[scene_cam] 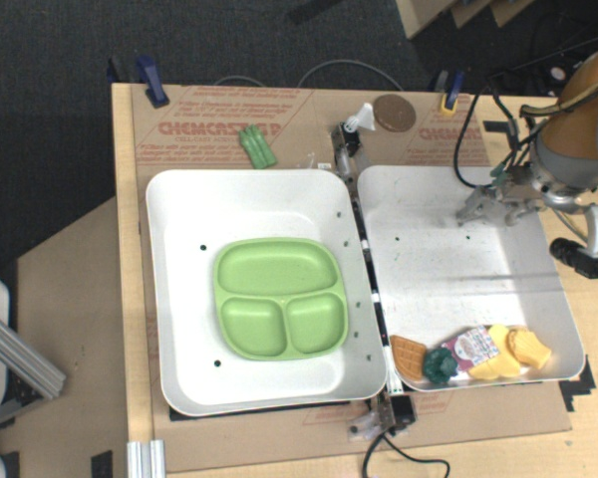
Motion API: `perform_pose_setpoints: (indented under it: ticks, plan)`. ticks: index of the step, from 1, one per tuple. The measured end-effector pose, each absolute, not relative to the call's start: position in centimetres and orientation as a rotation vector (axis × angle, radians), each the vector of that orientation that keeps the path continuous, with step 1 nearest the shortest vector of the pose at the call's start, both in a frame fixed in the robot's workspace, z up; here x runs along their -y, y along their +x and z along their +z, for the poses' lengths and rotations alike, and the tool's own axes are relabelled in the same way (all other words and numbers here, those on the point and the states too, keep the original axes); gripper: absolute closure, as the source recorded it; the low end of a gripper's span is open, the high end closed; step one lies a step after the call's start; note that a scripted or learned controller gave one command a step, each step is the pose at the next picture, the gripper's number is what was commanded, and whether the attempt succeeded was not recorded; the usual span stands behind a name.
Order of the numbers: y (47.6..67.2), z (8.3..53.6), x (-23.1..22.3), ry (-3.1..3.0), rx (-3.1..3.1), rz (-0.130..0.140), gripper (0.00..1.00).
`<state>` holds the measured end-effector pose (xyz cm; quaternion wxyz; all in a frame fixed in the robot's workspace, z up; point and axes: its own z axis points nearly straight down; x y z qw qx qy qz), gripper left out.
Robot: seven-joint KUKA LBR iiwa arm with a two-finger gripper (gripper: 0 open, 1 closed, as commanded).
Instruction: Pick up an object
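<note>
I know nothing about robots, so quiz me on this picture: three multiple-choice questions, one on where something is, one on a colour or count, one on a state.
1. Where is the pile of small items?
A. near corner of the right bin
B. on the green tray
C. far edge of the left bin

2. How many compartments has the green tray?
A. two
B. three
C. five

3. How does the tray lie?
A. flat in the left bin
B. propped on the divider
C. upside down on the bench

Answers:
1 A, the pile sits in the right bin's near corner.
2 B, one wide section and two smaller ones.
3 A, it rests flat, hollows up, in the left bin.
</note>
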<state>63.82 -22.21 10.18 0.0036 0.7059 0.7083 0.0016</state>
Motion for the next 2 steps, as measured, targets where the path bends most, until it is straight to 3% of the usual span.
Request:
perform_pose_setpoints:
  ticks: [1, 2]
  plan:
    - [63.7, 8.5, 22.1, 2.221, -2.227, 0.006, 0.0]
    - [63.7, 9.6, 22.2, 2.217, -2.223, 0.005, 1.0]
